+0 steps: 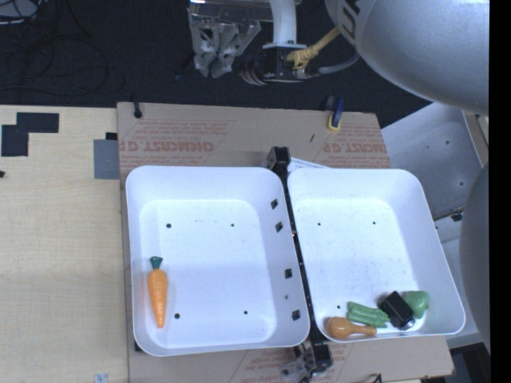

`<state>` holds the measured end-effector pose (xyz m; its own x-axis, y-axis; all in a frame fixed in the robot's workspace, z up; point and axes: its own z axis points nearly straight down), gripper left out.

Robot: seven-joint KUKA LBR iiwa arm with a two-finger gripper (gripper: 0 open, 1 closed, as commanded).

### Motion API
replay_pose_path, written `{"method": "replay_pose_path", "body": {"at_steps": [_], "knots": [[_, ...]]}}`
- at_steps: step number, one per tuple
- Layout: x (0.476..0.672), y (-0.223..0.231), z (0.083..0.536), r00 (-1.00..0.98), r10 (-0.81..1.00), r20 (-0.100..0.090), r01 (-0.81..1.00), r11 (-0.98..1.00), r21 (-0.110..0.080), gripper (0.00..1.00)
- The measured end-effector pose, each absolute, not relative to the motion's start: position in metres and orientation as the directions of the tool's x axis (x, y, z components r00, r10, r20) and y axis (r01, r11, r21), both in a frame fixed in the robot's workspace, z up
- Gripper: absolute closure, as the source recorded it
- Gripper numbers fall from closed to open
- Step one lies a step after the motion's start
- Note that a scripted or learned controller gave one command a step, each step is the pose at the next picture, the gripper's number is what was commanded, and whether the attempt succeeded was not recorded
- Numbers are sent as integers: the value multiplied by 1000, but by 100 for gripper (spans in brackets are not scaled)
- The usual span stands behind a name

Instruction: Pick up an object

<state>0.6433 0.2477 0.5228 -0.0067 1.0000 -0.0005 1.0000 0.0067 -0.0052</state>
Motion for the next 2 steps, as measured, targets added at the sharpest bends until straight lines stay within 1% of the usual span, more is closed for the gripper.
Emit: {"method": "replay_pose_path", "body": {"at_steps": [1,2], "knots": [[643,192,418,5,1000,-6,1000,-5,-15,100],[643,240,545,-5,1000,3,1000,5,9,100]]}}
